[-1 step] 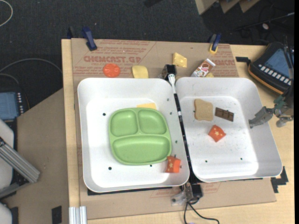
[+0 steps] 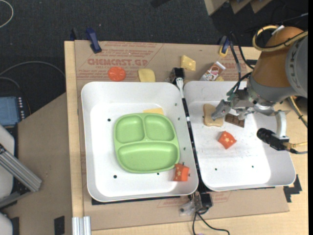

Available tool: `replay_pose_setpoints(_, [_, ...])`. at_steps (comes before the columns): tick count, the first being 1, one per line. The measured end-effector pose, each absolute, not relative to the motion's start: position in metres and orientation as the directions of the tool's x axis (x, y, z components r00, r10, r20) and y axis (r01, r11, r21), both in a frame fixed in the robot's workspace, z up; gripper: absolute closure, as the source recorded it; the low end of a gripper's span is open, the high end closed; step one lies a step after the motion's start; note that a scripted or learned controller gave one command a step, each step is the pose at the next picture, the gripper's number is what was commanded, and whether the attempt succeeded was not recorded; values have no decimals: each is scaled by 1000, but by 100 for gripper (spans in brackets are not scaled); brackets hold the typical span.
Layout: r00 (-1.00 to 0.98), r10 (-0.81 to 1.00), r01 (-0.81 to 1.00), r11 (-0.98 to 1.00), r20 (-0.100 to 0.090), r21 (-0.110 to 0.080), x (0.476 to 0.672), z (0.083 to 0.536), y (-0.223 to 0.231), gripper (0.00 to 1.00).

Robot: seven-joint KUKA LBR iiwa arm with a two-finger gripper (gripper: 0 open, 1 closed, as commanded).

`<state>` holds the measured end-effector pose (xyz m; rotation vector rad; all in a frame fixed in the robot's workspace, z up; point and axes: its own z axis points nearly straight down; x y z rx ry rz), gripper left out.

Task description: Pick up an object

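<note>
Bench top is lying as a sheet of brown cardboard (image 2: 146, 53) printed in red, reading roughly "CHEMCAST G.P"; last letters are blurring. Dark carpet surrounding it, blue clamps (image 2: 93, 39) pinning the back edge.

Two white bins are sitting side by side. Left bin (image 2: 98, 146) is carrying a green divided plate (image 2: 145, 143), a pale yellow piece (image 2: 153, 111) peeking from behind it, and a small orange block (image 2: 181, 173) at the plate's near right corner.

Right bin (image 2: 274, 170) is holding a tan bread-like piece (image 2: 212, 116), a dark brown block (image 2: 239, 121) and a red-orange chunk (image 2: 227, 140) lying apart from both, nearer the bin's middle, its long axis hard to judge.

Behind the bins: an orange disc (image 2: 117, 74), a yellow block (image 2: 146, 75), a yellow wedge (image 2: 188, 62), a small red-and-white carton (image 2: 212, 72), label unreadable.

Arm (image 2: 274, 67) is reaching in from the right; gripper (image 2: 230, 110) is hanging low over the bread piece and brown block. Fingers appear spread apart, one toward the bread piece, with nothing seen between them.
</note>
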<state>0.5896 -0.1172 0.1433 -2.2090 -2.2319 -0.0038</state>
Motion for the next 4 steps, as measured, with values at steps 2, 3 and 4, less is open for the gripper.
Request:
replay_pose_setpoints(2, [2,1000,1000,-2,-1,2,552,95,-123,100])
replay_pose_setpoints(3, [2,1000,1000,-2,-1,1,552,95,-123,0])
replay_pose_setpoints(4, [2,1000,1000,-2,3,-6,529,84,-114,0])
